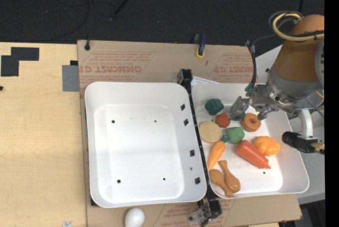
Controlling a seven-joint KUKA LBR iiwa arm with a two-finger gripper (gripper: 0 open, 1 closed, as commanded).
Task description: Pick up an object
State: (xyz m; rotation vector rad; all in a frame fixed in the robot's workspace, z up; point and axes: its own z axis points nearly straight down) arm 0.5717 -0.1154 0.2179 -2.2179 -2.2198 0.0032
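I'm watching the grey two-finger gripper (239,107) hovering over the right shallow white bin (288,181), fingers spreading open, gripping nothing, beside the small red tomato-like toy (222,120) and glazed brown toy doughnut (251,122).

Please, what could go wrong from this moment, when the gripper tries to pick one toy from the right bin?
1. The toys lie crowded: the gripper hangs among the small red toy, the dark green toy and the brown ring-shaped doughnut toy, so it may push neighbours aside or catch two.
2. The orange carrot toy lies against the right white bin's left wall, which may block a finger.
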